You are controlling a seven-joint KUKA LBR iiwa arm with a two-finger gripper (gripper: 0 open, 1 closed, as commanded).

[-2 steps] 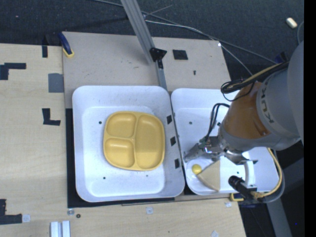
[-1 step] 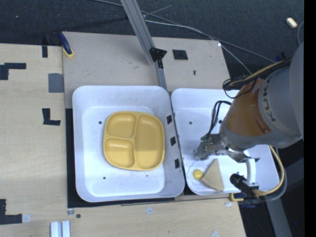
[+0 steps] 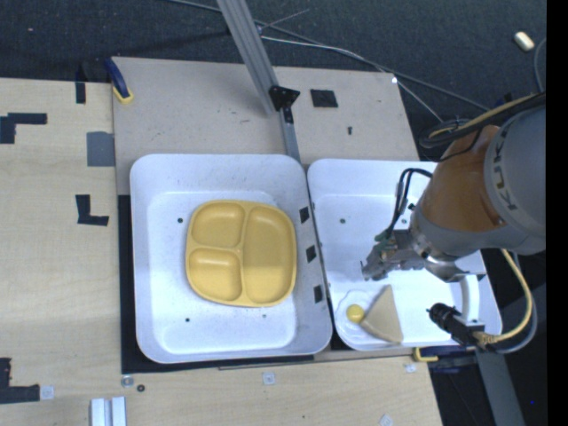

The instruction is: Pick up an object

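The pincer (image 3: 383, 260) is seen low in the right bin (image 3: 355, 193), hanging just above and to the far side of two small things in the bin's near corner, and whether it is wide or narrow cannot be told from this angle, as the dark wrist hardware hides it. A miss is the main risk here: the tan wedge (image 3: 385, 316) lies flat with sloping faces, so a closing grip could be squeezed off its edges and the piece skated away toward the near wall. The small yellow ball (image 3: 355, 312) sits just beside the wedge, on its left, possibly touching it, and it could be nudged and sent rolling if the descent is aimed between the two. The bin's near wall is close, so a collision with the rim could be caused by a slightly off approach. The wedge is seen as a pale tan triangle, matte, its point toward the pincer. The ball is bright yellow, round and much smaller. Over in the left bin (image 3: 151, 238), a yellow divided tray (image 3: 240, 252) with three compartments is laid flat at the centre, well apart from the arm. Nothing is judged to be lifted yet; the counter (image 3: 53, 238) beyond the bins is left untouched.
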